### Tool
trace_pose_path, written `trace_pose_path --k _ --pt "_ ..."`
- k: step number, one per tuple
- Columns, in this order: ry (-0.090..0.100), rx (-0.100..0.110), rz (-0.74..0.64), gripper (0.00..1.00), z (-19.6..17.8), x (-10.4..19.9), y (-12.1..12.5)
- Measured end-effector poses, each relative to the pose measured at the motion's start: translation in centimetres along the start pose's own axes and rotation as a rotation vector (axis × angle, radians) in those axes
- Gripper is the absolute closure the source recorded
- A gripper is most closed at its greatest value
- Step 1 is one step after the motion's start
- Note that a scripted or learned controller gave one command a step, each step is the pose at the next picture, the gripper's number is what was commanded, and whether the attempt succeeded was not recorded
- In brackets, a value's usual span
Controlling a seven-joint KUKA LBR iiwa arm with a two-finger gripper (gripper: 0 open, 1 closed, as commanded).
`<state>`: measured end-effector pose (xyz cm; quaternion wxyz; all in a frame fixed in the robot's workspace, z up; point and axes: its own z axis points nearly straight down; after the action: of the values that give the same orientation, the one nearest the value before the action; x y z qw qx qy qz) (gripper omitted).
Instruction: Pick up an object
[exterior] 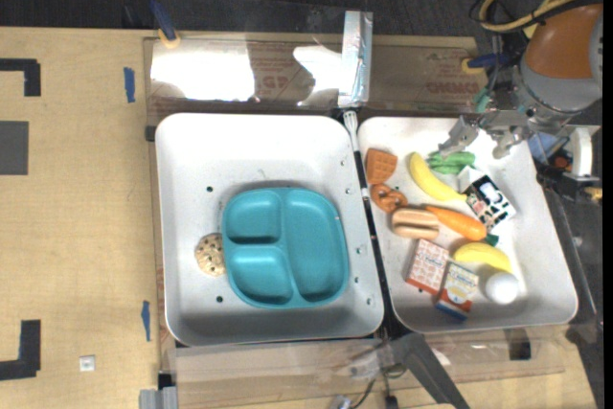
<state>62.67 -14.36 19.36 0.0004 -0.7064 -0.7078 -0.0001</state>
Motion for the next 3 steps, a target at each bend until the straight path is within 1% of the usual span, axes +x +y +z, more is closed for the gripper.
trace_pose_path --k 1,2,3 --pt "0.007 -0.002 0.188 0.0 7.9 -6.5 -9.8" --pt "-0.008 -0.022 -0.009 0.0 9.9 -0.5 -2.3" --pt "-0.003 -0.002 -0.028 0.0 10.7 -4.1 -8.7"
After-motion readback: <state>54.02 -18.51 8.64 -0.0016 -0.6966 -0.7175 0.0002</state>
